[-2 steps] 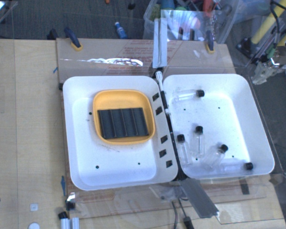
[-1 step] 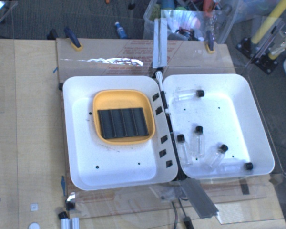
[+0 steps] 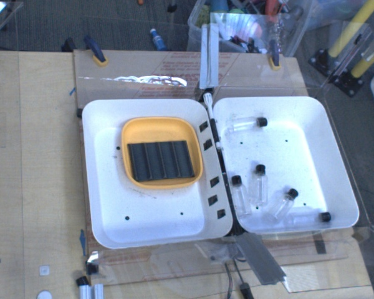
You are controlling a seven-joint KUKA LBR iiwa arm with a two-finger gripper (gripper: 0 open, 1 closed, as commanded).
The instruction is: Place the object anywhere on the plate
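Though clear, black-capped vials [image 3: 259, 182]

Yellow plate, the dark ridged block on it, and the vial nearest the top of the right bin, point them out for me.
yellow plate [image 3: 132, 131]: camera view, on its bare upper-left rim.
dark ridged block [image 3: 161, 161]: camera view, on its middle ridge.
top vial [image 3: 244, 126]: camera view, on its clear glass body.

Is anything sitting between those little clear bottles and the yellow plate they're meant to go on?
Only the raised rims where the two white bins meet. The clear black-capped vials lie in the right bin, the yellow plate in the left, with a dark ribbed block already on it.
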